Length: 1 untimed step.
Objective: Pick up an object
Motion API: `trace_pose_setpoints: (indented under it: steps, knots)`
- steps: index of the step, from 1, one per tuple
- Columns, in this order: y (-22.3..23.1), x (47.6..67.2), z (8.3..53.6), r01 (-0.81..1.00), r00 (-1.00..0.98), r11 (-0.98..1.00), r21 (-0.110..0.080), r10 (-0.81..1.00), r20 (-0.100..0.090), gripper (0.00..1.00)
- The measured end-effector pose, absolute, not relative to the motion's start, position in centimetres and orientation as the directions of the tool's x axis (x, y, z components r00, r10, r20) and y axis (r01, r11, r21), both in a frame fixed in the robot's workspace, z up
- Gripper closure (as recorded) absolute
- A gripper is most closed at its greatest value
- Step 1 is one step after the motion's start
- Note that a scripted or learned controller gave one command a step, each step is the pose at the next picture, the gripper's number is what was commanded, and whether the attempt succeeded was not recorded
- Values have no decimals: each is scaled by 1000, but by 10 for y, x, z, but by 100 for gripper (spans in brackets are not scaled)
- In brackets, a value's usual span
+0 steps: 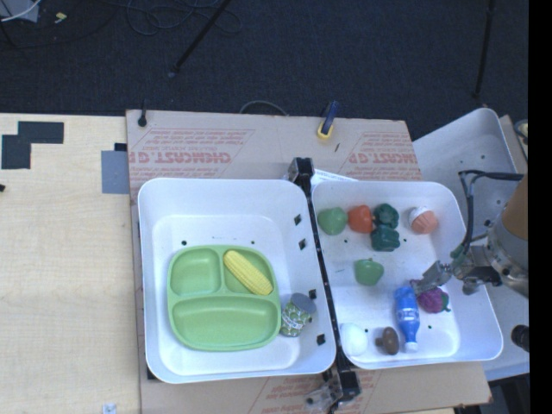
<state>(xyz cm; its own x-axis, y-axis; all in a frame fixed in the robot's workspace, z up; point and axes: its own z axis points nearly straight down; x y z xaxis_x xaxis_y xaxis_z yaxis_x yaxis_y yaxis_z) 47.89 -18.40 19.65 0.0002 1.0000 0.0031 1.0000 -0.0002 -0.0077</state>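
Note:
My gripper (450,281) hangs low over the right edge of the right bin (479,335), reaching in from the right. It is open and holds nothing. A purple toy (435,300) lies just below its left finger, and a blue bottle (406,315) lies next to that toy on the left. Further left is a green pepper (368,272). Along the back of the bin sit a green round fruit (332,221), a red-orange piece (360,218), a dark green pepper (385,228) and a peach-coloured piece (423,221).
A brown piece (389,341) and a white egg (354,339) lie at the right bin's front. In the left bin (155,231), a green divided plate (220,322) carries a corn cob (248,272). A small grey-green item (296,315) sits beside the plate.

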Motion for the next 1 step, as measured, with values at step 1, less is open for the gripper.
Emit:
trace_pose_setpoints:
  steps: [1]
  knots:
    - [-192,477,138,1000,0,0,-8,1000,3,0]
